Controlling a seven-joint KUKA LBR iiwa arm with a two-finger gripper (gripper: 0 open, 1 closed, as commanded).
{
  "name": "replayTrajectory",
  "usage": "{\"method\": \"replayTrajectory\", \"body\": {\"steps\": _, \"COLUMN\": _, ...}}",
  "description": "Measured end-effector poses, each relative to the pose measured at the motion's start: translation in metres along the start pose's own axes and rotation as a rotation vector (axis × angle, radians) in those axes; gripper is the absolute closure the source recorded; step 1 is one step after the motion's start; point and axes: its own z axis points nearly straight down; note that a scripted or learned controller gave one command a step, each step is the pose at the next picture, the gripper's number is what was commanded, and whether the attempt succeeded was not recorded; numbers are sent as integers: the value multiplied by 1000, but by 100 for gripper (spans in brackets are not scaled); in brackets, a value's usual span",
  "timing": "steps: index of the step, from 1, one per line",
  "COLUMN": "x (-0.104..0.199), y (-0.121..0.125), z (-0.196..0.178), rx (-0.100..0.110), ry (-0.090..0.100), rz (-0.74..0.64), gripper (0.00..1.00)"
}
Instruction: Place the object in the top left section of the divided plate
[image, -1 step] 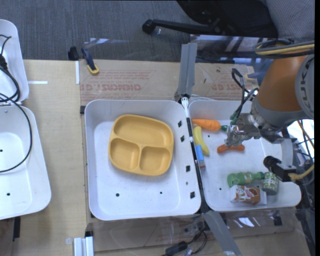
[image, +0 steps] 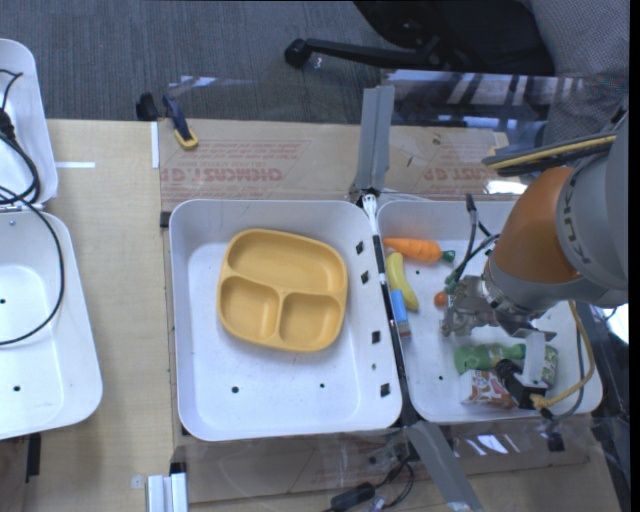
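Observation:
A yellow divided plate (image: 283, 290) lies in the left bin (image: 200, 380), with one wide section at the back and two smaller ones at the front, all bare. In the right bin (image: 425, 395) lie a carrot (image: 413, 249), a yellow and blue marker-like item (image: 400, 286), a small orange piece (image: 440, 298), a green packet (image: 487, 355) and a red-printed packet (image: 487, 388). My gripper (image: 462, 318) reaches down into the right bin, just above the green packet and right of the orange piece. Its fingertips are hidden by the wrist.
A divider wall (image: 385, 300) runs between the two bins. A white appliance with black cables (image: 30, 300) stands at the far left. An orange-handled tool (image: 180, 125) lies on the cardboard behind the bins.

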Motion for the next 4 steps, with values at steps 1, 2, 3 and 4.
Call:
{"method": "replayTrajectory", "body": {"steps": 1, "x": 18, "y": 1, "z": -144, "rx": -1, "ry": -2, "rz": -192, "gripper": 100}}
{"method": "replayTrajectory", "body": {"steps": 2, "x": 102, "y": -41, "z": -116, "rx": 2, "ry": -3, "rz": -143, "gripper": 100}}
{"method": "replayTrajectory", "body": {"steps": 3, "x": 179, "y": -75, "z": -163, "rx": -1, "ry": -4, "rz": 24, "gripper": 100}}
{"method": "replayTrajectory", "body": {"steps": 4, "x": 115, "y": -21, "z": -313, "rx": 0, "ry": -6, "rz": 77, "gripper": 100}}
